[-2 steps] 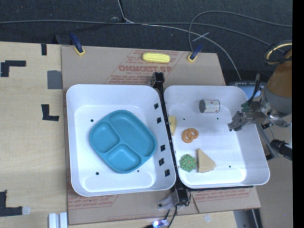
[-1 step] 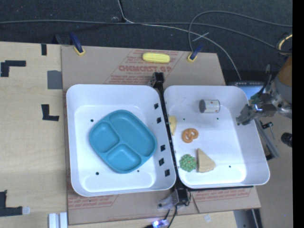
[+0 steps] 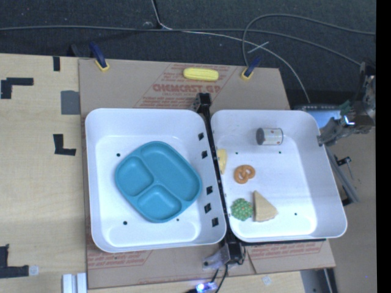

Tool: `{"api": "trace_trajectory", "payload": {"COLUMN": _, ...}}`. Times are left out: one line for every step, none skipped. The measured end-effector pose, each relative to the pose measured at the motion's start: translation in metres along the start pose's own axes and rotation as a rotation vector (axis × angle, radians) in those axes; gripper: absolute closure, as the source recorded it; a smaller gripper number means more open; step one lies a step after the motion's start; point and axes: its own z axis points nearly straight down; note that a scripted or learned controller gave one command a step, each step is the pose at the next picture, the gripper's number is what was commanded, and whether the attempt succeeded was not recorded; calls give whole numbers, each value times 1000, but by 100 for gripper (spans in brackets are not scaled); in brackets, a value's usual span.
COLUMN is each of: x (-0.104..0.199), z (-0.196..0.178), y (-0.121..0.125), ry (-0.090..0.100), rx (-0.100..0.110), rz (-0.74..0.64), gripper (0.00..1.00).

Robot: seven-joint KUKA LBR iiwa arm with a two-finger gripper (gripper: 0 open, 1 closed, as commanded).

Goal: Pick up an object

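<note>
Camera view: gripper (image 3: 333, 133) beside right bin (image 3: 308, 122) rim

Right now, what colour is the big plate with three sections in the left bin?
The divided plate is light blue, seen clearly in the camera view.

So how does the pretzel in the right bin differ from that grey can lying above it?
The pretzel is orange-brown, flat and looped with holes; the grey can is a solid cylinder lying on its side. The pretzel sits near the bin's middle, close to the green piece and the wedge; the can lies apart, toward the far wall. Both rest loose in the right bin, untouched.
</note>
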Motion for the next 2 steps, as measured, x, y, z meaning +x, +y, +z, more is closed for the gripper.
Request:
{"api": "trace_trajectory", "payload": {"x": 53, "z": 18, "y": 8, "ry": 4, "rx": 7, "rz": -4, "gripper": 100}}
{"api": "trace_trajectory", "payload": {"x": 116, "z": 20, "y": 19, "ry": 4, "rx": 6, "rz": -6, "gripper": 100}}
